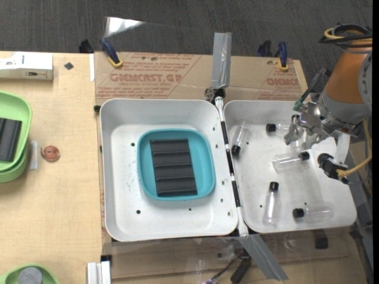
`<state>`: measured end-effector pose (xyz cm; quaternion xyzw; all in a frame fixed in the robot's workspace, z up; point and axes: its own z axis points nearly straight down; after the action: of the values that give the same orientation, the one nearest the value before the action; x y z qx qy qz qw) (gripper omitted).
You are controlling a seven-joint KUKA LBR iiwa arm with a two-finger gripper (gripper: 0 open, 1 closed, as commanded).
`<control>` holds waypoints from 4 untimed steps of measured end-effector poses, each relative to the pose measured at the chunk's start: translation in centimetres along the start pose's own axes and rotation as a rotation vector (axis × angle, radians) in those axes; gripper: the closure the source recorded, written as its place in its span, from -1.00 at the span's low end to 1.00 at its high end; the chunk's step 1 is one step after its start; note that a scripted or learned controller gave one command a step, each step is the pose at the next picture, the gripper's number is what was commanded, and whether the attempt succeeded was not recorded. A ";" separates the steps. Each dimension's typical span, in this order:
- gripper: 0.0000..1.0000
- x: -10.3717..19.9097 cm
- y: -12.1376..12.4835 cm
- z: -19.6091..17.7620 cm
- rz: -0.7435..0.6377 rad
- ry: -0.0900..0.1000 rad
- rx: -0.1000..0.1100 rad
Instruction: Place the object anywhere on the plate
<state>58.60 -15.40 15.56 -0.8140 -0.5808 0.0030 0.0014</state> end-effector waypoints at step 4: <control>-1.00 18.7 -12.9 -3.4 -0.245 0.000 -0.001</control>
<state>52.54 6.48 19.01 -0.7370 -0.6759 0.0025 0.0012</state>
